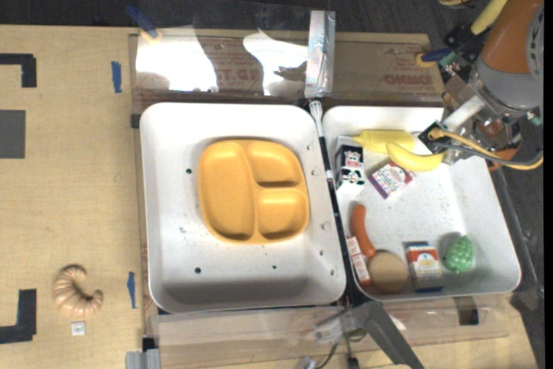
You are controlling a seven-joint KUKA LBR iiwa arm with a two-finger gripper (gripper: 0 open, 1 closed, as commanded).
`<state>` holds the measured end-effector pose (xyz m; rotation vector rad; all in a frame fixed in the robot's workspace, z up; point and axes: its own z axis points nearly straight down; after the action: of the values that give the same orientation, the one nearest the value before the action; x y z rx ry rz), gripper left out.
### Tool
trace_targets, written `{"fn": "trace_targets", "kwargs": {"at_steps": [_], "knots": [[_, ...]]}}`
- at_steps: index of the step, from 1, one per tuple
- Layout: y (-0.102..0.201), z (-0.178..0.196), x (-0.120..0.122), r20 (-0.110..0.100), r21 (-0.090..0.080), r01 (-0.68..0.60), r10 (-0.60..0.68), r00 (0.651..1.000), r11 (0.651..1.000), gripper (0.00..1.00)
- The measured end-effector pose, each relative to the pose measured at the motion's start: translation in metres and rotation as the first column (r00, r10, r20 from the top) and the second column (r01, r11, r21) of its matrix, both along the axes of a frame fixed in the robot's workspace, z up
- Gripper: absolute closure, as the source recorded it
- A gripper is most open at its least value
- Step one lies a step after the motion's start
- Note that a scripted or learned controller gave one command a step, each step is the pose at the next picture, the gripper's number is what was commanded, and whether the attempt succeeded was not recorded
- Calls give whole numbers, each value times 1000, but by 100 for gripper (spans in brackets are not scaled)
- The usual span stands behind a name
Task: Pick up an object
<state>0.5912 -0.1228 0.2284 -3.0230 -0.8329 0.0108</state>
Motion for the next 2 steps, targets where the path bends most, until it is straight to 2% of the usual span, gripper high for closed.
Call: {"fn": "trace_targets", "kwargs": {"at_steps": [1, 2], "knots": [[-59, 74, 49, 12, -6, -37, 37, 999, 999, 100], [-45, 22, 50, 4, -1, -296, 296, 955, 955, 100]]}}
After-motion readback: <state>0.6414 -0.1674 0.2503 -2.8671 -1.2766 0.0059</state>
